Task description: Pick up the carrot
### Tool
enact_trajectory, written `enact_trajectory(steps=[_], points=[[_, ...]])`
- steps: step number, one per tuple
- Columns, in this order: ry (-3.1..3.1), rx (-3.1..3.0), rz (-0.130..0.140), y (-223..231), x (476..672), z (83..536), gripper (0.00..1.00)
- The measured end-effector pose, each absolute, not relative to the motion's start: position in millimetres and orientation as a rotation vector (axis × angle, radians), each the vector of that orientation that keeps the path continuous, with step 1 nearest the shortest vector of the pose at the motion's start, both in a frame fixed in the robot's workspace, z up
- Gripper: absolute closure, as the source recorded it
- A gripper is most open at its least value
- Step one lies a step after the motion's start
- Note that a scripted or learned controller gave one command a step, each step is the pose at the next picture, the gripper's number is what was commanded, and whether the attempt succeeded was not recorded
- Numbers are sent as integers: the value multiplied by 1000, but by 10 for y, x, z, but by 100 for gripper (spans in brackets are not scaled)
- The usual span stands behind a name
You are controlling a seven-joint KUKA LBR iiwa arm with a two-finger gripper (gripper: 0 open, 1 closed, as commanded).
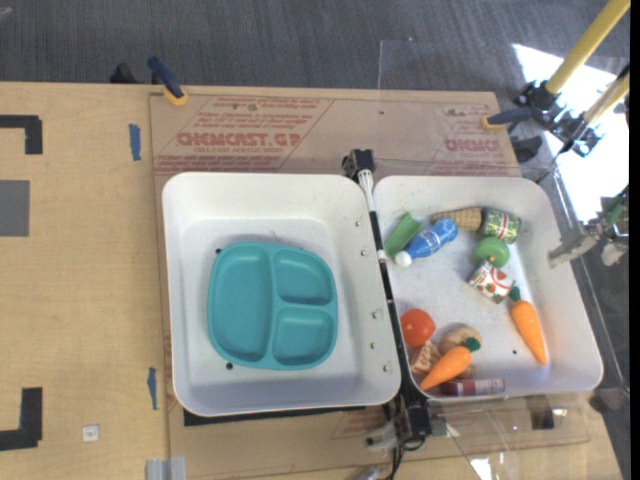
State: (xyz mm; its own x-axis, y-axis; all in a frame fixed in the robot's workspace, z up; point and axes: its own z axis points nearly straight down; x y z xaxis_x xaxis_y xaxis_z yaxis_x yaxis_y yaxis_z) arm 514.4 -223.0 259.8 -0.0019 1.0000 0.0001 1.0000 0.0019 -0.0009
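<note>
Two toy carrots lie in the right bin point(570, 268). One carrot point(529, 332) is orange with a green top and lies near the bin's right wall, tip toward the front. The other carrot point(446, 366) lies at the bin's front left, slanted, with its green top point(470, 344) toward the back right. It touches a brown toy point(426, 354) on its left.
The right bin also holds a red tomato point(417, 325), a red-and-white carton point(490, 282), a green apple point(491, 251), a can point(500, 225), a blue bottle point(431, 241), a green piece point(403, 233) and a pink tube point(470, 387). A teal divided plate point(272, 306) lies in the left bin point(190, 228).
</note>
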Motion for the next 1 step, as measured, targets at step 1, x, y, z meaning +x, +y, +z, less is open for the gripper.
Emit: enact_trajectory(steps=[1], points=[[-2430, -1998, -4, -2060, 4811, 964, 0]])
